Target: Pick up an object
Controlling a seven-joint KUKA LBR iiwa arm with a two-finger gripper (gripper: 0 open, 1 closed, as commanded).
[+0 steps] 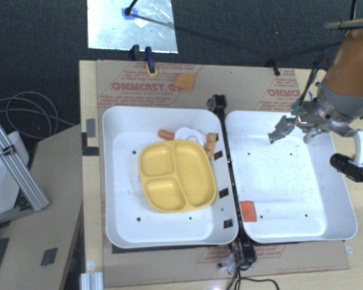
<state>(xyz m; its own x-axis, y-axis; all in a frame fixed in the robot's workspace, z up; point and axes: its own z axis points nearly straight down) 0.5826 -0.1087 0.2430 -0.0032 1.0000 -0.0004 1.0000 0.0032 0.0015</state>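
Observation:
My gripper [290,135] hangs over the upper part of the right bin [336,222], open, with nothing between its fingers. A small orange-red block [247,210] lies in that bin's near left corner, well below and left of the gripper. In the left bin [118,162] a yellow divided plate [176,176] fills the middle. Behind it lie a small orange piece [166,135], a white object [189,136] and a tan cork-like piece [210,142] by the right wall.
A black clamp strip [225,162] runs between the two bins. A tan block [184,81] and blue-yellow clips [148,58] sit on the cardboard behind the left bin. A black and red fitting [354,165] juts over the right bin's right edge.

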